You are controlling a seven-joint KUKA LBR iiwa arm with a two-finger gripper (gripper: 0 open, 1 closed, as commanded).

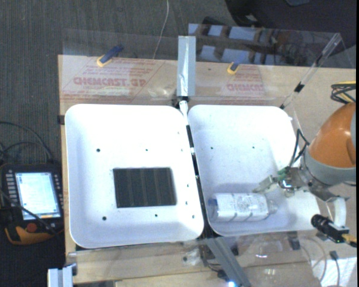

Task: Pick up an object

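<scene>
Nothing has been picked up yet. A clear plastic bottle (242, 207) is seen lying on its side near the front of the right bin (239, 130). A dark flat panel (145, 187) lies in the left bin (90, 130). The gripper (274, 183) hovers just beside the bottle; whether it is released or clenched cannot be told.

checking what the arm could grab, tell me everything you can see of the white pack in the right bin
The white pack is a long, rounded-edge packet, whitish with faint grey print and a bluish patch at its left end; it looks like soft plastic wrap. It lies flat, lengthwise left to right, on the floor of the right bin near the front wall. The tool sits just above its right end; contact cannot be told.
</scene>
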